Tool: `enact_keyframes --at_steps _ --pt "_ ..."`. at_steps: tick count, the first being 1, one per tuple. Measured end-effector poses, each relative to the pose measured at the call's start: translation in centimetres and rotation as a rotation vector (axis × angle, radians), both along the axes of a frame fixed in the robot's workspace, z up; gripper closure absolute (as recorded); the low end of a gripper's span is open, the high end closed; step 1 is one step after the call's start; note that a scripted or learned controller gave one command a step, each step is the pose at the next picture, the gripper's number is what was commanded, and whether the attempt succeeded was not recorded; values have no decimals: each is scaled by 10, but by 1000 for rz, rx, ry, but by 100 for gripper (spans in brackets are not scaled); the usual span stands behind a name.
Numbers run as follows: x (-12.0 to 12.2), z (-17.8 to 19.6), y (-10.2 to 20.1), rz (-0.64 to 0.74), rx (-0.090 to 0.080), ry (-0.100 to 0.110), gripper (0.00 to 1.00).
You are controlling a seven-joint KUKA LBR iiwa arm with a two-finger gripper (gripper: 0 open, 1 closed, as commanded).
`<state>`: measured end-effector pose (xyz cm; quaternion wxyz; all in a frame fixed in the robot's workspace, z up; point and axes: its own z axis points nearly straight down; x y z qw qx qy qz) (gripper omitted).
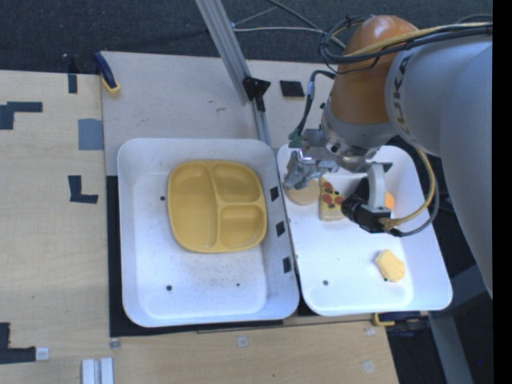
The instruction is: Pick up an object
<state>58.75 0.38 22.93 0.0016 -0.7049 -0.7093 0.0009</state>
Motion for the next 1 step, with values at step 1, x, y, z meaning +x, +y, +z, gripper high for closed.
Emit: enact_keyframes --at_steps 1 --pt "9 8 51 1 0 -3 100"
